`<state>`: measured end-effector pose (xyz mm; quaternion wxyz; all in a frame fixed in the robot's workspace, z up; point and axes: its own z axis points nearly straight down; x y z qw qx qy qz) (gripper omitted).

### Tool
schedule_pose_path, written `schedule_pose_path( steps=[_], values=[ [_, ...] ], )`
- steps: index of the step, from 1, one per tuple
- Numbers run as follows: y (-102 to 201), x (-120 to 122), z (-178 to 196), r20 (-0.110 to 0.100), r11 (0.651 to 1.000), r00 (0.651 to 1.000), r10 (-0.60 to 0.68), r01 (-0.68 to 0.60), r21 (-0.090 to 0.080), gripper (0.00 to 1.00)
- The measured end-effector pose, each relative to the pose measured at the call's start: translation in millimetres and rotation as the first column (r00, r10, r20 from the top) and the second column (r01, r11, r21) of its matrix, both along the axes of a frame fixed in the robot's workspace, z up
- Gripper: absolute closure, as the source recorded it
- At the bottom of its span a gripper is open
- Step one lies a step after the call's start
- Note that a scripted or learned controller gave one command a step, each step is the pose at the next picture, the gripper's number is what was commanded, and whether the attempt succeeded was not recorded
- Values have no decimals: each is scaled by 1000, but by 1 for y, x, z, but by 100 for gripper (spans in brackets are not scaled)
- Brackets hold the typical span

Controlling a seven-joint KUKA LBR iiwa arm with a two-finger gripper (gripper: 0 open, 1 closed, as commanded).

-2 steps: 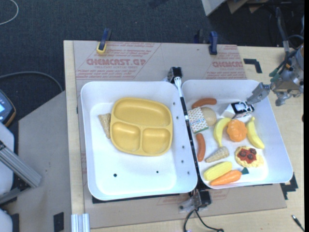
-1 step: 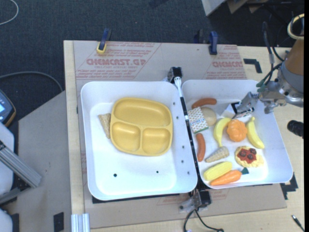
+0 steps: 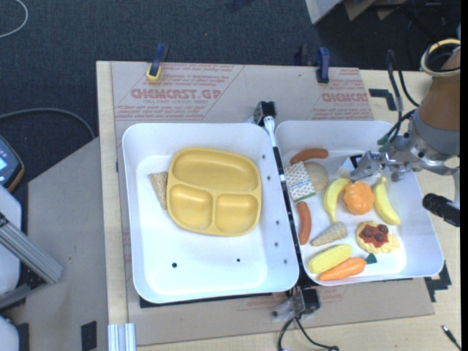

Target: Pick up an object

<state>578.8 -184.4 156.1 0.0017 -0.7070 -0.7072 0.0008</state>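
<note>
Lowest in view, a carrot (image 3: 341,270) lies at the right bin's (image 3: 424,258) six o'clock edge. Toward two o'clock the gripper (image 3: 374,163) hovers just above an orange (image 3: 358,197); its opening cannot be told.

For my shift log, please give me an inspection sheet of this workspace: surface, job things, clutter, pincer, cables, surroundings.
Surface: bench bearing two white bins, left bin and right bin.
Job's things: right bin holds toy foods, among them an orange, two bananas, two sausages, corn and carrot.
Clutter: yellow divided plate in left bin, a wedge piece partly under it.
Pincer: pincer above the orange; open or shut cannot be told.
Cables: black cables beside the arm, wires at the front edge.
Surroundings: dark carpet.
</note>
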Motion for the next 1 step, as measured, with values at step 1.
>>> schedule_pose_path(
  steps=[1],
  values=[
    [-1,4,-58,7,1000,1000,0,0,1,0]
  ],
)
